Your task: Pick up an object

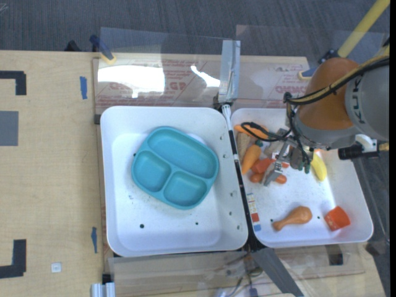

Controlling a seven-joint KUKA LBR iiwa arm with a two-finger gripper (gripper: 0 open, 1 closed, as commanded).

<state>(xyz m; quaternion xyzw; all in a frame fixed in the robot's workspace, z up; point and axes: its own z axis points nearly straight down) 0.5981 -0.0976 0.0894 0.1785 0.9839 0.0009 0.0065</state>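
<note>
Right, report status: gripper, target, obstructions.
Gripper low in right bin, over orange and red pieces. Grasp unconfirmed. Drumstick, red block, yellow piece nearby.

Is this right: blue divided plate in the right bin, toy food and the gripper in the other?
Not quite. The camera view shows the blue divided plate in the left bin. The toy food, such as the drumstick and carrot, lies in the right bin, where the gripper is.
</note>
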